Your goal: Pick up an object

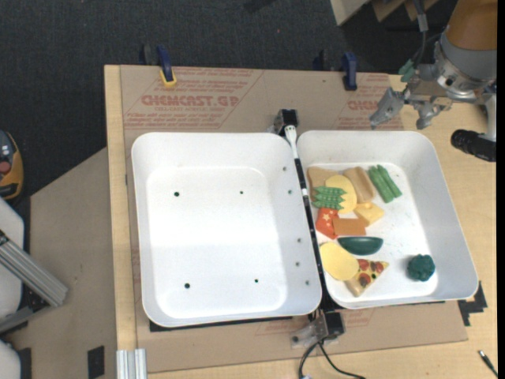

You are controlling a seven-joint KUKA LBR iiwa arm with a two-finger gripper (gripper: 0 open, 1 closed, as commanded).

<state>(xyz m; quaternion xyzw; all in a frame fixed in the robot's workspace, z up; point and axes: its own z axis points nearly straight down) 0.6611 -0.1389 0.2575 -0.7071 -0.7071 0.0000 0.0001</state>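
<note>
My gripper hangs open above the far edge of the right bin, with nothing between its fingers. The right bin holds several toy foods in a cluster at its left side: a green bean bundle, a tan bread piece, a yellow piece, an orange-red piece, a dark green half-round, a yellow round and a pizza slice. A green broccoli sits alone near the bin's front right corner.
The left bin stands beside the right one, the two touching along a middle rim. Both rest on a cardboard sheet held by blue clamps at the far edge.
</note>
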